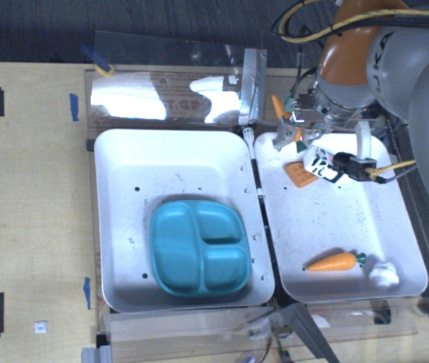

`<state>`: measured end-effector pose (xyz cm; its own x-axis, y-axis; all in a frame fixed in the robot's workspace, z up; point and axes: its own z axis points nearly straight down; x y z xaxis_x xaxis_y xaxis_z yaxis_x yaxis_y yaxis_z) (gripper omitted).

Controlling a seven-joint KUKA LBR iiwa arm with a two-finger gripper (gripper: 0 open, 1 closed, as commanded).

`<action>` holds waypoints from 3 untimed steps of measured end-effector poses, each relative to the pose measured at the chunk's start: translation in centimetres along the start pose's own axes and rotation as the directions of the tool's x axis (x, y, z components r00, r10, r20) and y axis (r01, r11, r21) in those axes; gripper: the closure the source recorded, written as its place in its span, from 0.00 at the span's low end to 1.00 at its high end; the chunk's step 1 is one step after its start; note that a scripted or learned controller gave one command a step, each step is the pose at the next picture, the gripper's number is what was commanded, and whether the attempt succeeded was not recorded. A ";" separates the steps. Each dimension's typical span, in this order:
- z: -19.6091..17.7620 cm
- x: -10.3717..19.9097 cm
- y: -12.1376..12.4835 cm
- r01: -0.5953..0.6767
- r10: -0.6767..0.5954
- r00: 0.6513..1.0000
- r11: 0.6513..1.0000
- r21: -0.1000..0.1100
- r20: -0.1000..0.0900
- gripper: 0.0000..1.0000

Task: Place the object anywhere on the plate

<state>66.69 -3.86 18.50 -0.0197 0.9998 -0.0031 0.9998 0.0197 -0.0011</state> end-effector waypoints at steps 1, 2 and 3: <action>-0.5 10.6 -5.8 -0.230 0.230 0.973 0.973 0.003 -0.004 1.00; 4.2 18.1 -11.0 -0.158 0.158 0.987 0.987 0.007 -0.003 1.00; 3.8 20.0 -15.9 -0.055 0.055 0.998 0.998 0.003 -0.003 1.00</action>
<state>50.43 15.84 14.65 0.0355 0.9994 0.0002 0.9994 -0.0355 -0.0043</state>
